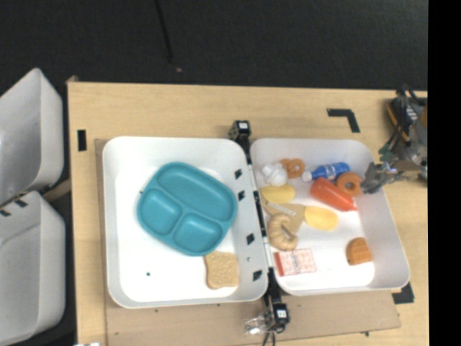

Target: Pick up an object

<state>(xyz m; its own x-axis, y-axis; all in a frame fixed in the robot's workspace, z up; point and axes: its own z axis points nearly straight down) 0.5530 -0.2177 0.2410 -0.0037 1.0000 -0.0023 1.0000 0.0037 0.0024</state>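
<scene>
The right bin point(382, 236) holds several toy foods. Among them are a red block point(331, 194) with an orange ring point(349, 184) against it, a blue bottle point(330, 171) and a small orange pretzel point(292, 168). There are also a white lump point(273, 172), two yellow pieces point(278, 193) point(321, 218), a tan croissant point(282, 231), a red-and-white packet point(295, 262) and a brown bun point(359, 251). My gripper point(373, 179) hangs at the bin's right rim, just right of the orange ring, with nothing visibly held.
The left bin point(119, 272) holds a blue divided plate point(187, 207) and a slice of toast point(221, 269) near its front right corner. Black clips point(240, 129) sit along the seam between the bins. White chairs point(25, 143) stand at the far left.
</scene>
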